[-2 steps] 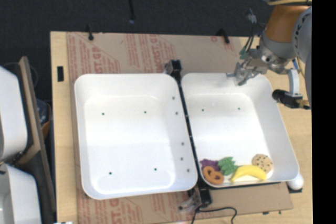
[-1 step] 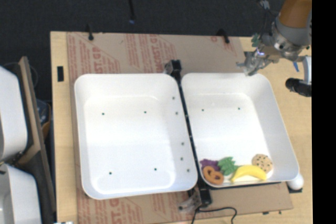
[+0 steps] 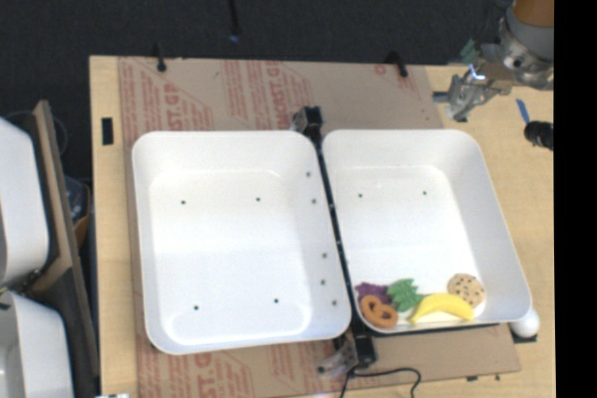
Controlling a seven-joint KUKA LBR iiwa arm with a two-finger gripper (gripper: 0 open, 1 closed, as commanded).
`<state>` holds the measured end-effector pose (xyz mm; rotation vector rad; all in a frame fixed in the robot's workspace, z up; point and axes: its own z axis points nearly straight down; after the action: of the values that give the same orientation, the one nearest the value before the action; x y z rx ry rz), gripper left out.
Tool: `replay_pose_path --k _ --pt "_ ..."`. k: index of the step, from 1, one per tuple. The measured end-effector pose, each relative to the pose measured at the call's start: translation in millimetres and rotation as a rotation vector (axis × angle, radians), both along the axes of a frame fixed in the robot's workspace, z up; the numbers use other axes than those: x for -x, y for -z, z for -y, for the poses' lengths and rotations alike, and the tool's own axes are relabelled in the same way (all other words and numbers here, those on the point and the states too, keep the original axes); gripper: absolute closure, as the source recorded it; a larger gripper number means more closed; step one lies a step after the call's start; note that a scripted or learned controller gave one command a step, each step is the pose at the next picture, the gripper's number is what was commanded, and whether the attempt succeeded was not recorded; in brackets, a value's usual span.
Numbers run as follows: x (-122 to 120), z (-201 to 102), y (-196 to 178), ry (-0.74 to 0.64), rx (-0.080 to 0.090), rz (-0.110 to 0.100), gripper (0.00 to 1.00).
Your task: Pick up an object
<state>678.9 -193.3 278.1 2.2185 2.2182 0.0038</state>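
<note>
Your pickable stuff is all bunched at the near edge of the right bin (image 3: 485, 191): a yellow banana (image 3: 440, 308), a round cookie (image 3: 465, 290) just behind it, a green leafy piece (image 3: 405, 293), a purple grape bunch (image 3: 370, 291) and a brown pretzel (image 3: 378, 313), all touching or nearly so. The left bin (image 3: 149, 200) sits beside it on the bench (image 3: 233, 93). Your end effector (image 3: 464, 98) hangs well apart, past the right bin's far corner, holding nothing.

Arm (image 3: 534, 5): grey casing, orange band above the wrist, silvery metal wrist hardware; gripper (image 3: 464, 94) of pale metal, small, detail blurred.
</note>
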Motion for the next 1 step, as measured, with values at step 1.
replay_pose_path --k 1 --pt "14.9 -42.3 -4.4 -0.003 -0.002 -0.003 1.00"
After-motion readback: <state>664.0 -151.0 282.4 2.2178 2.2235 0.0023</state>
